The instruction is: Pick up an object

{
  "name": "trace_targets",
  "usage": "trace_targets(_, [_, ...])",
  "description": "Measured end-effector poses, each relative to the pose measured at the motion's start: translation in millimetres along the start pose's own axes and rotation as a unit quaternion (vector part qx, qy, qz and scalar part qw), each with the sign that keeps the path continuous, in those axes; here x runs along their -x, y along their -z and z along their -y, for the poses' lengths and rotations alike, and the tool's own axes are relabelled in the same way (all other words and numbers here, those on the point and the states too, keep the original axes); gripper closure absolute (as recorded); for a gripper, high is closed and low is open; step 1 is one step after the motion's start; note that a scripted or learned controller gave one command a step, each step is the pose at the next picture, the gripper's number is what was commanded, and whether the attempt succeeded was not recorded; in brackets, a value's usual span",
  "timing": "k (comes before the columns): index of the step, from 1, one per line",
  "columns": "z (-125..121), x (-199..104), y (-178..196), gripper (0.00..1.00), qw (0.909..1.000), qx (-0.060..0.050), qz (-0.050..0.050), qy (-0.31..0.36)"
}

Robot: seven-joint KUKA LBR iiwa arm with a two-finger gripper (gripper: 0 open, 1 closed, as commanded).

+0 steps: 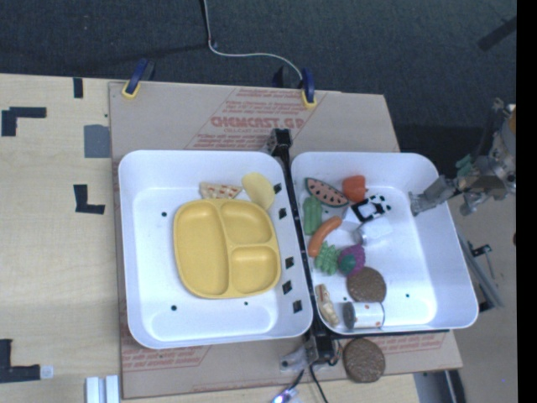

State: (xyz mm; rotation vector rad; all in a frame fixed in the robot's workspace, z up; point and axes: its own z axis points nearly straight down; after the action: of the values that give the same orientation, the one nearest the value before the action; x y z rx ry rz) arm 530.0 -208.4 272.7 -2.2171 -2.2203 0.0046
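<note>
My gripper (430, 196) hangs at the right rim of the right bin (436, 296), above its upper right corner, with nothing visibly in it. The toys lie to its left: a watermelon slice (326, 193), a red piece (354, 185), a black-and-white toy (370, 209), a green vegetable (312, 217), a carrot (325, 234), a broccoli (327, 261), a purple piece (353, 258), a brown cookie (367, 285), a small can (367, 315) and a bread piece (325, 304).
The left bin (143, 250) holds a yellow divided plate (226, 248), a waffle piece (220, 191) and a pale yellow fruit (258, 190). A second brown cookie (363, 359) lies on the cardboard in front of the right bin. Black clips line the divider between the bins.
</note>
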Motion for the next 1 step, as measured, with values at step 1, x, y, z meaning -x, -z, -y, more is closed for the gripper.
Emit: trace_targets(1, [-32.1, -39.8, -178.2, 0.0, 1.0, 0.002, 0.001, -0.001])
